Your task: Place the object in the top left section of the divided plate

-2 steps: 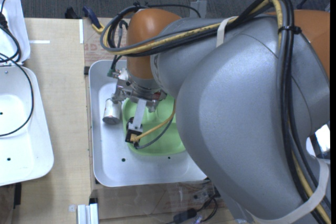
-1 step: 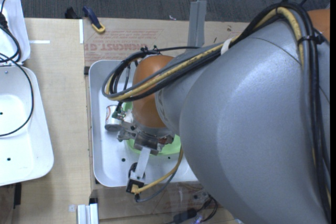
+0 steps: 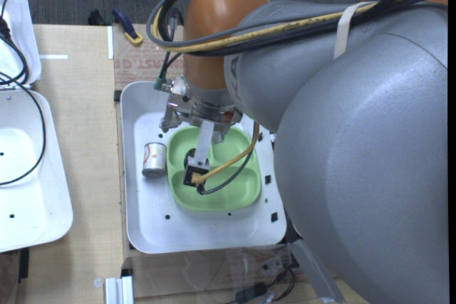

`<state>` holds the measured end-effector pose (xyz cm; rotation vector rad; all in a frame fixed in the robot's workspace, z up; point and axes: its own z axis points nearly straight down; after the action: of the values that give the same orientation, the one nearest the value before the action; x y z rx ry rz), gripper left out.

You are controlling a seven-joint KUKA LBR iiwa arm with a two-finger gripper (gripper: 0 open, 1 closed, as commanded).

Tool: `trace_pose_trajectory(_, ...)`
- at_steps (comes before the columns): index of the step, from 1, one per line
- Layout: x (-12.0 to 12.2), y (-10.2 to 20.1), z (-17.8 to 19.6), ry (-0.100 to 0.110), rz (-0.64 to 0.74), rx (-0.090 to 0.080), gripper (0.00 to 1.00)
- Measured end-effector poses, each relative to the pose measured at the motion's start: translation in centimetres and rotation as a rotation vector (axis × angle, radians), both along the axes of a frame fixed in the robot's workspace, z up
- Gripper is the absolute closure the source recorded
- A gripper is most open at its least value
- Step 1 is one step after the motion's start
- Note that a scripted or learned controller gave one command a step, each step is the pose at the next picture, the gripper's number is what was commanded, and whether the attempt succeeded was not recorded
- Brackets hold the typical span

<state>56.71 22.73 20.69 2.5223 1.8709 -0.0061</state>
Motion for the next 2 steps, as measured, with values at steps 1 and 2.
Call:
trace_pose_trajectory(1,-6.9,0.1,-11.6,0.000,-0.229,0.001,0.00)
trace_pose_trajectory(2,-3.1,0.0,2.4,-0.002,-0.604,-0.002,0.00)
